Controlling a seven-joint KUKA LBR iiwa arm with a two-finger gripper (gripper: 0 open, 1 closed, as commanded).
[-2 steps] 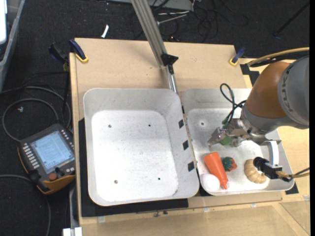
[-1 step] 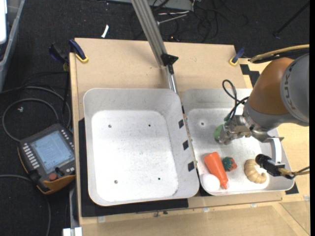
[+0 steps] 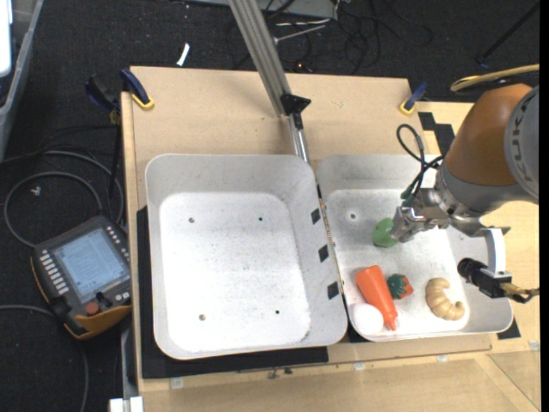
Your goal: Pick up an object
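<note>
In the right bin (image 3: 356,200) lie a green rounded object (image 3: 384,233), an orange carrot (image 3: 377,292) with a white tip, a small green and orange piece (image 3: 399,287) and a tan croissant (image 3: 445,299). My gripper (image 3: 406,225) reaches in from the right and sits low in the bin, right against the green object's right side. The wrist and arm cover the fingertips.
The left bin (image 3: 227,251) stands beside the right one, their rims meeting mid-bench. A metal pole (image 3: 262,45) slants down to the bins' far edge. Clamps hold the bench's far corners. A teach pendant (image 3: 81,269) lies on the floor at left.
</note>
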